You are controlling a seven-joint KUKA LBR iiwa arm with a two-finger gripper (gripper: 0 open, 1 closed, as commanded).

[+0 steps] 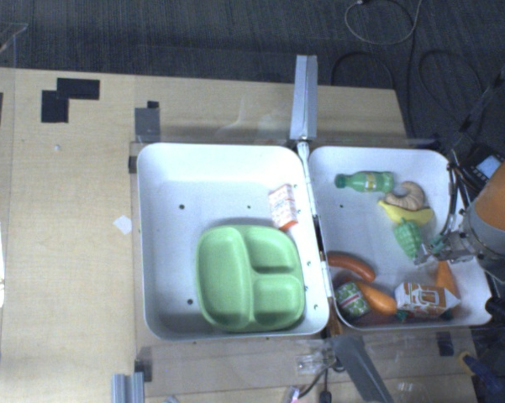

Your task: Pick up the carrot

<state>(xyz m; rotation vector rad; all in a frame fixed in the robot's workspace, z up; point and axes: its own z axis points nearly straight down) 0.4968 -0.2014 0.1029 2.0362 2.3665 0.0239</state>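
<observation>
While sitting against right bin (pixel 361 225) wall, just beside juice carton (pixel 424 299): carrot (pixel 446 277), touching or right under gripper (pixel 439 256). Can't tell whether open or closed. Probably light, stiff, slick; pinch across thick middle, not taper.

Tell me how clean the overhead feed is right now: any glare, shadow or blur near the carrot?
Camera view: soft even light, faint glare on the bench at far left; the green tray casts a mild shadow in the left bin; the carrot by the gripper is small and slightly blurred; the arm's edge is soft.
</observation>
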